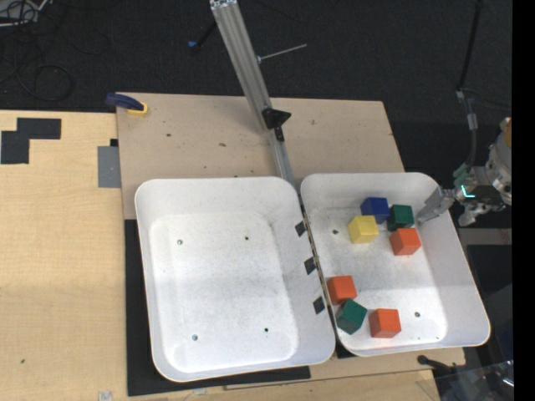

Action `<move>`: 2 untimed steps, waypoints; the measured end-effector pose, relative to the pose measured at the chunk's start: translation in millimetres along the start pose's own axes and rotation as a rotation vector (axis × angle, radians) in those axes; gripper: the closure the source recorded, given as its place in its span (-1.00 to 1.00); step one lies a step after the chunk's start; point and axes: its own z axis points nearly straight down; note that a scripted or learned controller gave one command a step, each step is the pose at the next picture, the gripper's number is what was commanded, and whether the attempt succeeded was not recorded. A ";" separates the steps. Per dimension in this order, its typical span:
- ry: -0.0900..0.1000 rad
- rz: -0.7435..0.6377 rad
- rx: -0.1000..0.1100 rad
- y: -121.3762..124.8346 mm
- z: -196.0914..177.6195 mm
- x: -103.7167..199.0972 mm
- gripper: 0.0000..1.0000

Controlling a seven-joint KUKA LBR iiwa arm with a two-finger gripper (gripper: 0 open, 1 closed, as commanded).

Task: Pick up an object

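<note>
The right white bin (435, 295) holds several small cubes. A blue cube (374, 207), a green cube (402, 215), a yellow cube (363, 228) and an orange cube (405, 241) cluster in its far part. Another orange cube (341, 289), a dark green cube (352, 316) and a third orange cube (385, 322) lie near its front left. My gripper (450, 210) hangs at the bin's far right rim, just right of the green cube. It is open, with nothing between its fingers; one grey finger (430, 206) slants toward the green cube.
The left white bin (217, 266) adjoins the right one, with black clips (309, 266) along the shared edge. A slanted aluminium bar (251, 73) rises behind the bins. A small blue and yellow object (127, 103) lies at the board's far left corner.
</note>
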 end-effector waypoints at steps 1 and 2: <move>-0.001 -0.001 -0.004 0.8 -2.2 -0.1 -1.00; 0.001 0.000 0.002 -1.4 61.6 5.3 -1.00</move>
